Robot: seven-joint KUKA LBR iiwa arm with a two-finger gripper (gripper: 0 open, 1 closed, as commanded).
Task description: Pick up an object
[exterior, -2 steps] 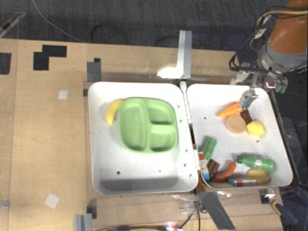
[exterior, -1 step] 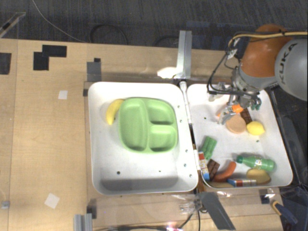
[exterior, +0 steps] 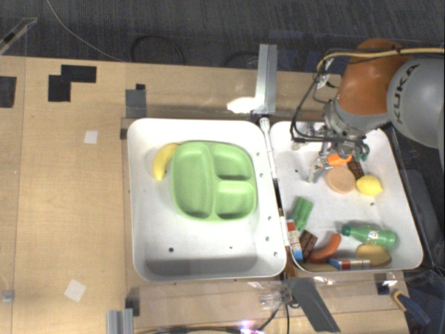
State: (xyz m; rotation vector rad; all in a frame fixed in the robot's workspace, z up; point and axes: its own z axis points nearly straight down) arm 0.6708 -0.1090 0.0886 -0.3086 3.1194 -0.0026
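My gripper point(exterior: 336, 167) hangs low over the back of the right bin point(exterior: 400, 207), under the orange-banded wrist point(exterior: 365, 82). A small orange object point(exterior: 338, 160) sits right at the gripper's tip; I cannot see whether it is held. Just in front lies a tan round disc point(exterior: 341, 180), with a yellow lemon point(exterior: 369, 185) and a small dark brown piece point(exterior: 357, 168) to its right. Nearer the front of this bin lie a green block point(exterior: 302, 213), a green bottle point(exterior: 368, 235), a red sausage-like piece point(exterior: 325, 249) and a tan lump point(exterior: 373, 255).
The left bin point(exterior: 149, 249) holds a green divided plate point(exterior: 212, 179) with a banana point(exterior: 163, 160) against its left side. A metal post point(exterior: 266, 78) stands behind the divider between the bins. Black cables point(exterior: 306, 113) loop beside the wrist.
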